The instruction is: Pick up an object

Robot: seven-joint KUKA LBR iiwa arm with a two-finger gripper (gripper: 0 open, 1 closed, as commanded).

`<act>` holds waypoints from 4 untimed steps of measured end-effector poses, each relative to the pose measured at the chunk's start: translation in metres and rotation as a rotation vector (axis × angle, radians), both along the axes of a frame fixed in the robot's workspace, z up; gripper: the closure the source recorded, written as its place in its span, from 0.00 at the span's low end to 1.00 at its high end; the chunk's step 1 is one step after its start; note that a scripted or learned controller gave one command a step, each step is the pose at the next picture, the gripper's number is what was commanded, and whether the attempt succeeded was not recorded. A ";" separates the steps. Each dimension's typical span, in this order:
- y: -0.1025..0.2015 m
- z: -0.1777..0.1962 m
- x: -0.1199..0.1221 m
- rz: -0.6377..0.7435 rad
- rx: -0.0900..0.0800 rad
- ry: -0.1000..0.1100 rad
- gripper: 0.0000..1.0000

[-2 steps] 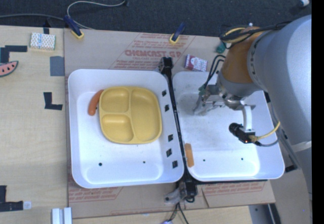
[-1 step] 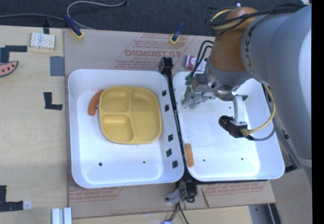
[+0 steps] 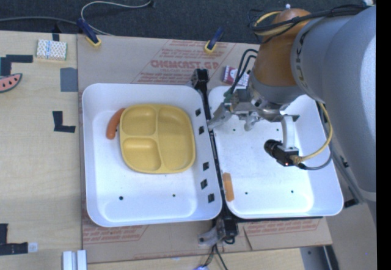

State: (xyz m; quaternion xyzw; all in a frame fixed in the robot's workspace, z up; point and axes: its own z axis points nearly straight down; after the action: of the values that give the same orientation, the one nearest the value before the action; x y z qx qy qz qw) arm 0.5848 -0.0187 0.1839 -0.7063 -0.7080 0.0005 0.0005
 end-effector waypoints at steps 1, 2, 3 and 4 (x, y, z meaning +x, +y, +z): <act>0.001 0.009 0.000 0.002 0.001 0.001 1.00; 0.001 0.009 0.000 0.002 0.000 0.001 0.00; 0.028 0.000 0.012 -0.001 0.000 0.001 0.00; 0.006 0.000 0.076 -0.001 -0.002 -0.001 0.00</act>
State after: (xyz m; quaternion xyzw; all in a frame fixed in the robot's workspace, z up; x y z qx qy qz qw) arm 0.6610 -0.0126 0.1840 -0.7067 -0.7075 0.0008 -0.0004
